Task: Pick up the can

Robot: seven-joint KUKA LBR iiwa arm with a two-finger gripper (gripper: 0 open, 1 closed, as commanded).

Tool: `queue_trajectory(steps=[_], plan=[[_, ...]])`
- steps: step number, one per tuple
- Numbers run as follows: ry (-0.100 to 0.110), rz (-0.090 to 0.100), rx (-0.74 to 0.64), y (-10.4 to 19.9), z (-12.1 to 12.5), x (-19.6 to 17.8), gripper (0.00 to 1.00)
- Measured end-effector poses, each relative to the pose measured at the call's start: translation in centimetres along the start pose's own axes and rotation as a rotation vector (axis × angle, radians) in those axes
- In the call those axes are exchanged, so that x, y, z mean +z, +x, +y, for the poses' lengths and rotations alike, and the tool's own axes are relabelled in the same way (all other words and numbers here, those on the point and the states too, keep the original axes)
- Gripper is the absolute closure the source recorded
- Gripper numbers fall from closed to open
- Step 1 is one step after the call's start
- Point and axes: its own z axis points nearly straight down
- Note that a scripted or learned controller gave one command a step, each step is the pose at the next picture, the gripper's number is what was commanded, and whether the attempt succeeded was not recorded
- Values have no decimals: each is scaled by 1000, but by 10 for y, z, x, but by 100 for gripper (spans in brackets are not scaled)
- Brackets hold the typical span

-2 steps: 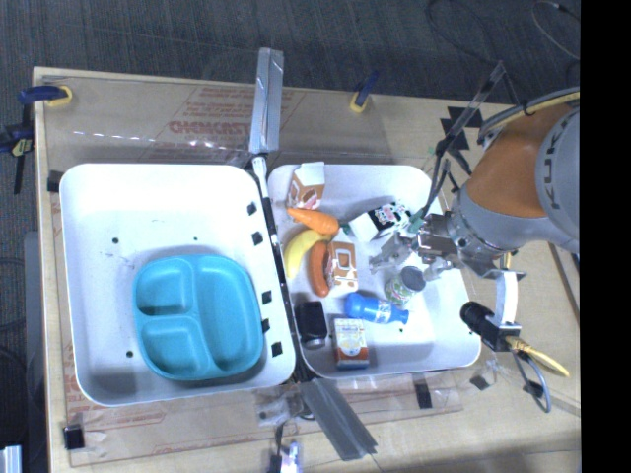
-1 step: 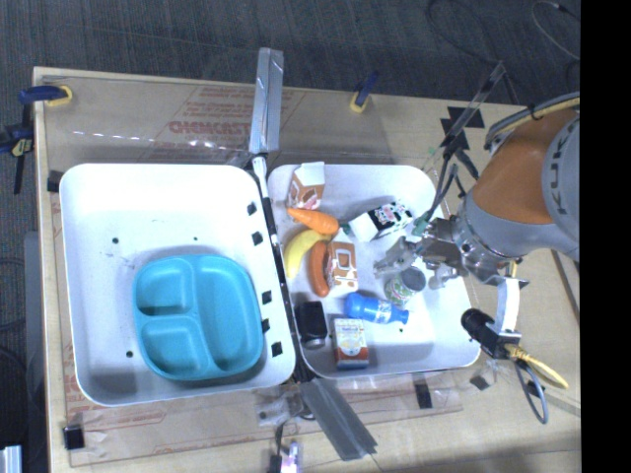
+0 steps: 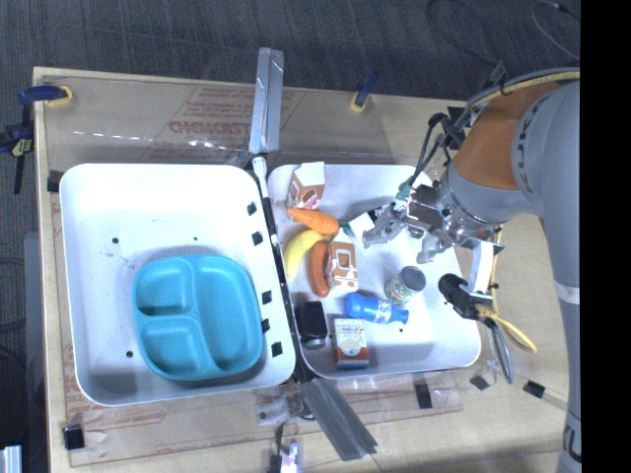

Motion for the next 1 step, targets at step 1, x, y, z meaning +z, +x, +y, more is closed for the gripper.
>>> queue_trajectory(steps=[1], plan=[[-1, 3, 382, 34, -39, 94, 0]])
